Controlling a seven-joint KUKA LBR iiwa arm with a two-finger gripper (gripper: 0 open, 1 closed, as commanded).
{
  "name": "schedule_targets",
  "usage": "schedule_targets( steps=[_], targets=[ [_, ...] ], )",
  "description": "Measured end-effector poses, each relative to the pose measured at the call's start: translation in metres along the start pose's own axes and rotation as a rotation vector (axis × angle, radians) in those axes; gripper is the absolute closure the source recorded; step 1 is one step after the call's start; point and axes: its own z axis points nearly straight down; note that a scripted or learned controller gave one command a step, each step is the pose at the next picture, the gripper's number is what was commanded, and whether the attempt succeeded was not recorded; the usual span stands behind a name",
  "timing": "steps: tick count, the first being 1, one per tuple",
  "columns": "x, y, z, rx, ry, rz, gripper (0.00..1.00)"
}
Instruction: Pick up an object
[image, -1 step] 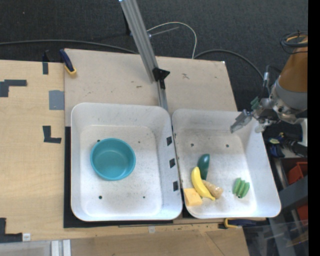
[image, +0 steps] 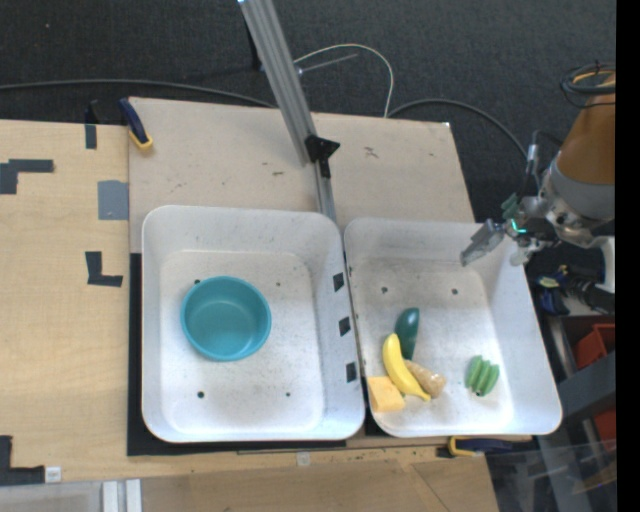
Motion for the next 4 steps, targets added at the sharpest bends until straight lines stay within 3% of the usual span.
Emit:
schedule_targets(
  steps=[2, 3, 4],
  targets=[
    [0.01, 0.004, 0.1, 0.004, 0.001, 0.001, 0.0],
    [0.011, 0.004, 0.124, 0.001, 0.0, 0.0, 0.0],
    [0.011, 0.004, 0.113, 0.001, -0.001, -0.001, 1.0]
  ],
)
